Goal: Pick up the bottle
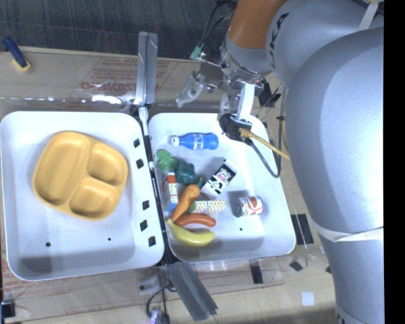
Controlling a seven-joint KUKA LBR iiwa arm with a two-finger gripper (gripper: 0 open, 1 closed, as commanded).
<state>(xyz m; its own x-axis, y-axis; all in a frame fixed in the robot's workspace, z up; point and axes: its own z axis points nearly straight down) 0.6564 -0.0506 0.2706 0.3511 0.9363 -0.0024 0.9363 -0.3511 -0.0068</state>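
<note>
You are looking at two white bins. The left bin [13,241] holds one yellow divided tray [79,174]. In the right bin [273,181] you count one blue bottle [194,141], one carrot [187,200], one banana [191,235], one red sausage [201,221], one can [247,206], one black-and-white carton [220,178], one pale green toy [164,158] and one dark green toy [185,173]. The small packets [170,186] among them are too jumbled to number.

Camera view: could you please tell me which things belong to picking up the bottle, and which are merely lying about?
For the job:
blue bottle, lying in the right bin
gripper, above that bin's far edge

Lying about:
yellow tray in the left bin
banana
carrot
can
black-and-white carton
</note>
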